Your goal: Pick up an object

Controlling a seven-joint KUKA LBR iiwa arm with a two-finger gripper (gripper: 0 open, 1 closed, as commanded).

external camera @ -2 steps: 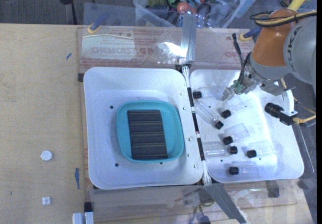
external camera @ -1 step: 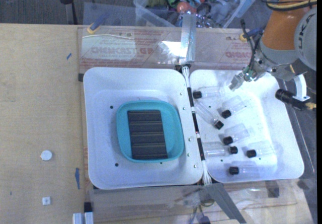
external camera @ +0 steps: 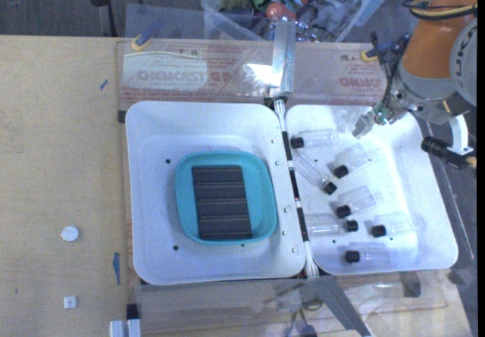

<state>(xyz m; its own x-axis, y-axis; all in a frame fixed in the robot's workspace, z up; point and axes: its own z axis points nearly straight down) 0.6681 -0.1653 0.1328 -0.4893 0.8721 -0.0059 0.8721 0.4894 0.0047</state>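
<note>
You've got clear vials w/ black caps scattered across the right bin [external camera: 436, 244], all lying on their sides. One vial [external camera: 312, 140] sits at the upper left of that bin, cap pointing toward the divider. Another vial [external camera: 350, 157] lies just below and right of it, cap down-left. A third vial [external camera: 312, 175] runs slantwise near the bin's left wall, cap at its lower end. Mid-bin there's a vial [external camera: 356, 201], then one [external camera: 331, 227] below it w/ cap to the right, one [external camera: 394, 228] further right, and the last vial [external camera: 367, 255] near the bottom edge. None touching each other as far as you can see; a couple sit near one another.

End effector [external camera: 365, 123] is at the bin's upper right area, tip down near the bin floor, just right of the second vial but apart from it. Whether it's spread wide or pinched narrow — can't tell, too blurred and small from here. Nothing visibly between its tips.

Arm [external camera: 432, 55] comes in from the right, orange band up top.

Left bin [external camera: 144, 199] holds a teal tray [external camera: 261, 191] w/ a dark ribbed block [external camera: 221, 203] inside it, centred.

Further out: a clear tub [external camera: 227, 2] of coloured toys beyond the bins, and on the desk [external camera: 53, 138] a small white disc [external camera: 70, 234] at far left.
</note>
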